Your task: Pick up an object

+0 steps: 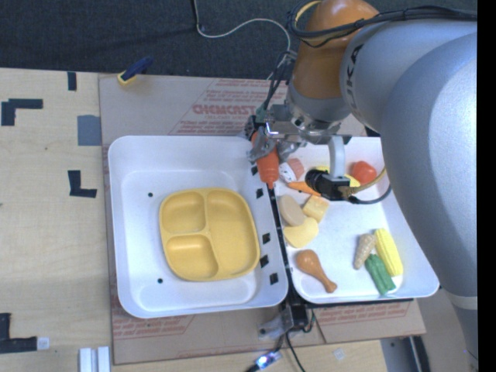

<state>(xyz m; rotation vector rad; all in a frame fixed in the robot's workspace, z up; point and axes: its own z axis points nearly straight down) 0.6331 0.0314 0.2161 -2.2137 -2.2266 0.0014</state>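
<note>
My gripper [266, 152] hangs over the wall between the two bins, near their far end. It is shut on a small orange carrot-like piece [268, 170], which hangs upright below the fingers. In the right bin [418, 281] lie toy foods: a red tomato [363, 172], pale potato slices [292, 210], a yellow cheese chunk [315, 208], a chicken drumstick [316, 270], a yellow corn cob [388, 252], a green vegetable [380, 274] and a beige piece [363, 250].
A yellow divided plate [209, 232] lies in the middle of the left bin [128, 208]. The arm's bulk covers the far right of the right bin. A blue and yellow item [135, 70] lies on the bench behind the bins.
</note>
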